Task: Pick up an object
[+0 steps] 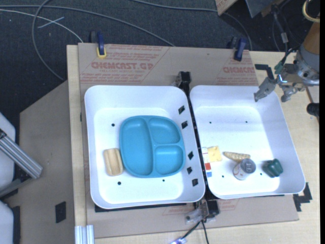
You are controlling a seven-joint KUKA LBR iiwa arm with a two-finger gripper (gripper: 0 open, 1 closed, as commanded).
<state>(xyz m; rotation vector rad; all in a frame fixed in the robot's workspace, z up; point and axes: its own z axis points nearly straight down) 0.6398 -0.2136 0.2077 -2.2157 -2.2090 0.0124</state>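
My gripper [274,91] hangs over the far right corner of the right bin [238,103], its two fingers spread apart with nothing between them. Toward the bin's near side lie a yellow block [215,153], a tan elongated piece [236,156], a grey round object [244,168] and a dark green object [272,168]. All of them sit well in front of the gripper. In the left bin [101,103] a blue divided plate [151,146] rests beside a tan bread-like piece [112,161].
A black divider with clips [186,131] runs between the two bins. Blue clamps [101,43] hold the cardboard sheet at the bench's far edge. Cables trail over the dark floor beyond. A small red and blue marker [208,169] lies by the right bin's left wall.
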